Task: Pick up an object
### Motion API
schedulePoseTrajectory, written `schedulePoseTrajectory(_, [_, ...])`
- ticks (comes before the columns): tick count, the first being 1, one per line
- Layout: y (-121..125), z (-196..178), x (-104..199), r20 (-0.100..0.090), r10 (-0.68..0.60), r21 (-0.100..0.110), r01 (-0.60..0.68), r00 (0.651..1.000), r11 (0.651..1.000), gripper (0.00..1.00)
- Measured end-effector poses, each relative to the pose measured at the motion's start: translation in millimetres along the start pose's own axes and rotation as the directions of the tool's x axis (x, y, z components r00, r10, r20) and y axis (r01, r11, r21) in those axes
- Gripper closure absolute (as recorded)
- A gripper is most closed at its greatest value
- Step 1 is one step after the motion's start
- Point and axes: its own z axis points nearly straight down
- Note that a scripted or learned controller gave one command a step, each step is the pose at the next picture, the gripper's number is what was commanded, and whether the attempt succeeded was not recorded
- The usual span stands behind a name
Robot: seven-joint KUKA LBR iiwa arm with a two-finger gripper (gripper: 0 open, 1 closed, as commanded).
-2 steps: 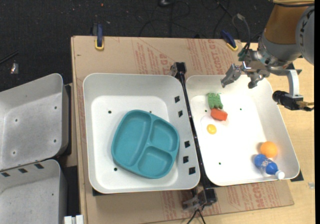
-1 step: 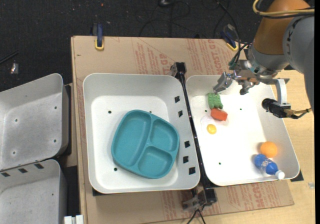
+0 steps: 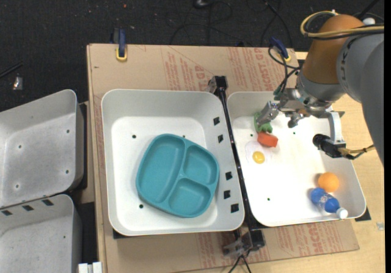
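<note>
My gripper [image 3: 281,115] hangs over the back of the right bin [image 3: 287,207], open, with nothing between its fingers. Its left finger sits just above a small green object [image 3: 264,125]. Right below that lies a red-orange object [image 3: 267,140], and a yellow piece on a white disc [image 3: 258,157] lies a little nearer the front. An orange ball [image 3: 328,181] and a blue bottle with a white cap [image 3: 324,200] rest in the bin's front right corner.
The left bin [image 3: 122,113] holds a teal divided plate [image 3: 177,175]. A black divider [image 3: 229,143] runs between the two bins. White bin lids [image 3: 36,143] lie off the bench at far left.
</note>
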Motion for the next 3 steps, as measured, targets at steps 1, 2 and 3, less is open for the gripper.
schedulePoseTrajectory(1, [2,-14,0,0.001,-0.001,-0.008,0.001,1.0,1.0,1.0])
schedulePoseTrajectory(2, [-7,-69,-2,0.002,0.0,-0.011,0.0,1.0,1.0,1.0])
schedulePoseTrajectory(3, [-5,-121,-2,0.002,-0.004,-0.013,0.004,1.0,1.0,1.0])
